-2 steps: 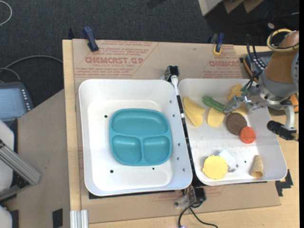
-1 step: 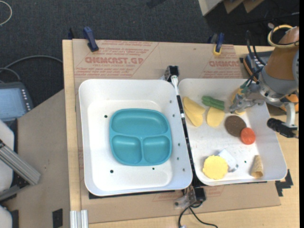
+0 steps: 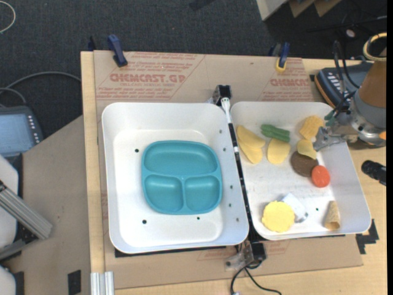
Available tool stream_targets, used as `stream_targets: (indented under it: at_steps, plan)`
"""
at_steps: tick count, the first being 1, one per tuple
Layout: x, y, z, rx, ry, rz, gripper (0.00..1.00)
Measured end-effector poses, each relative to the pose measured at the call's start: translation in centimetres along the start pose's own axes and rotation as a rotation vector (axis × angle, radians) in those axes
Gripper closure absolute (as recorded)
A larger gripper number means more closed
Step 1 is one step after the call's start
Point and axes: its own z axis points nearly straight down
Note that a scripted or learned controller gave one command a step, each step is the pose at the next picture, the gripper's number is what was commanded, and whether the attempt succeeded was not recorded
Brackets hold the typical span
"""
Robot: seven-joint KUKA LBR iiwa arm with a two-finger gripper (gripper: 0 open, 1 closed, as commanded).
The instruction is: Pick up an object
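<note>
The claw [image 3: 324, 137] hangs low over the right bin [image 3: 353, 165], reaching in from the right edge, its tip right beside a small pale yellow piece [image 3: 306, 148] and just below an orange-yellow waffle-like piece [image 3: 311, 126]. From here I cannot tell how the claw is set, and I see nothing clearly caught in it. Just under the yellow piece lies a brown round piece [image 3: 301, 163], with a red-orange ball [image 3: 320, 176] touching its lower right side. Further left in the same bin sit a green bean-shaped toy [image 3: 274, 131], a pale yellow wedge [image 3: 249, 144] near the bin's left wall, and another yellow piece [image 3: 277, 152] beside it. Near the front edge rest a round yellow disc [image 3: 278, 216], a small white object [image 3: 295, 205] just beside it, and a tan cone [image 3: 332, 214] in the front right corner. The left bin [image 3: 116, 165] holds a teal divided plate [image 3: 182, 176], well apart from the claw. Both bins sit on the counter [image 3: 184, 72].
</note>
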Motion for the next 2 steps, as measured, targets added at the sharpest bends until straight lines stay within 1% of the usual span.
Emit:
stream_targets:
  at_steps: [1,2]
  plan:
    - [8.3,-2.6,-10.9,-0.005,-0.001,-0.006,1.00]
    - [11.8,-9.8,-8.4,0.006,0.003,-0.002,1.00]
